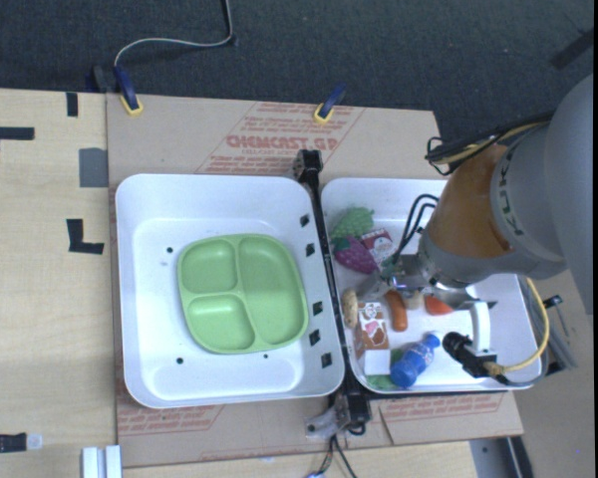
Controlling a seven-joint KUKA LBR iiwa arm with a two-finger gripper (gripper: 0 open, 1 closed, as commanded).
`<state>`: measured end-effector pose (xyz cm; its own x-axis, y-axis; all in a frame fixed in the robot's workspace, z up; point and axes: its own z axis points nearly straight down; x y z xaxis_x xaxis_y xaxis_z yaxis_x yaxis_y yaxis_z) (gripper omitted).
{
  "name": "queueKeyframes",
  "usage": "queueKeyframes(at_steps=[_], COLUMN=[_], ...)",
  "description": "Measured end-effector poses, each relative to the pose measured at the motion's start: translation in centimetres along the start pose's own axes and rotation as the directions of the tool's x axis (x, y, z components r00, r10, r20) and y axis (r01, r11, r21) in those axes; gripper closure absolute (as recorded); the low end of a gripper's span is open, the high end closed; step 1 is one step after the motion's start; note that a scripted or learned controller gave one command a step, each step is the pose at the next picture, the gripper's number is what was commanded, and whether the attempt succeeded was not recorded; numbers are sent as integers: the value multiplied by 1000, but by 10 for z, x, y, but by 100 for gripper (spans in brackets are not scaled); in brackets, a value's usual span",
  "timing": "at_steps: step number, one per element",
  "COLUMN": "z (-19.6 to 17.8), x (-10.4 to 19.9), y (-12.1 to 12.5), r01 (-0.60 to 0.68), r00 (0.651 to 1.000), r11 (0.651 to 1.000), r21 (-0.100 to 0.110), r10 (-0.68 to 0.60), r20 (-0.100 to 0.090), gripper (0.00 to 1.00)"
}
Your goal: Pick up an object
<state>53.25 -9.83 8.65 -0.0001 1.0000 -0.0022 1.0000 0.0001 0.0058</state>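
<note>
I have the pincer (397, 285) down in the right white bin (518, 381) among the small items, directly over a short orange-red sausage-shaped toy (398, 312), but I cannot tell its state, so I judge nothing lifted yet.

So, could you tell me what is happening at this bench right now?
The grey arm is reaching down into the right bin, its gripper low among small items: a purple grape bunch, an orange piece and a blue bottle. The left bin holds a green divided plate. No grasp is visible yet.
</note>
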Motion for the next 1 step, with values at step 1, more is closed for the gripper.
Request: queueKeyframes(at_steps=[1], z=[-10], x=[-1], y=[0], r01=[-1], r00=[1000], r11=[1000], r21=[0], r10=[1], r20=[1], gripper=[100])
